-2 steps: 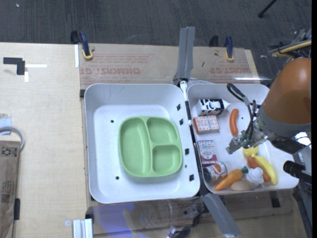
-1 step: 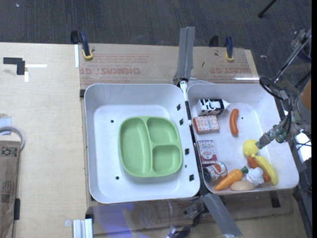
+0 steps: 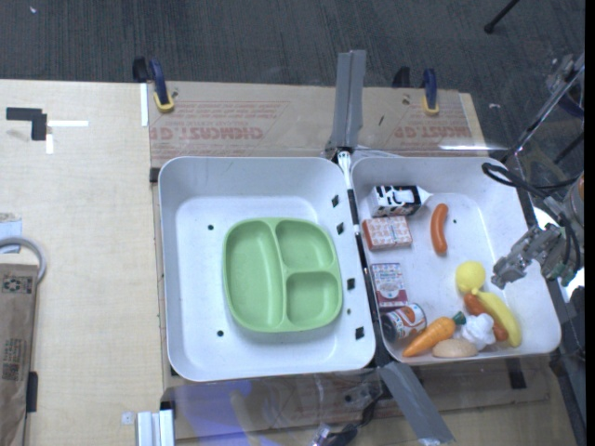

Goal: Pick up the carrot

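Right bin (image 3: 409, 170) — a shallow white tray. The carrot (image 3: 429, 335), a tapered orange cone with a green stub, lies tilted at the bin's front edge, touching a small can (image 3: 403, 321) and a pale rounded piece (image 3: 454, 348). The metallic claw (image 3: 517, 265) hovers near the bin's right edge, holding nothing; how far it is open cannot be told.

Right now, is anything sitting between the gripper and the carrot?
Yes. The banana and a white toy lie between the gripper at the right bin's right side and the carrot near its front edge.
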Robot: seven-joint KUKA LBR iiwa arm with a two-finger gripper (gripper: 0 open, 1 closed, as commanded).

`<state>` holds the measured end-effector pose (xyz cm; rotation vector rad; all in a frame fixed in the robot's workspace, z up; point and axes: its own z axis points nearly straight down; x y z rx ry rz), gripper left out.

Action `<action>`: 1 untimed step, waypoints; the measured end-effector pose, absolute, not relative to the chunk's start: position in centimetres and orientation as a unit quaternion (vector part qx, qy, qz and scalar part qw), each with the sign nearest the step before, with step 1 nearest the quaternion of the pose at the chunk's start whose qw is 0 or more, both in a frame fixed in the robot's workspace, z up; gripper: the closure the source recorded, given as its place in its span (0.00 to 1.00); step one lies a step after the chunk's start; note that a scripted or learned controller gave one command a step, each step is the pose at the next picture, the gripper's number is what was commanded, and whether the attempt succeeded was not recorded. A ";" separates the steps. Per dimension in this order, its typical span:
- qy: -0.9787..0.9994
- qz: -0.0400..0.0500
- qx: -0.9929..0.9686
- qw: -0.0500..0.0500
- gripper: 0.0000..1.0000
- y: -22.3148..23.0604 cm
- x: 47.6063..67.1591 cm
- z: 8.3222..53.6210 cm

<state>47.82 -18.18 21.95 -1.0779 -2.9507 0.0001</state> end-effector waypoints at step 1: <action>-0.943 0.000 -0.331 0.000 1.00 -11.8 47.8 17.0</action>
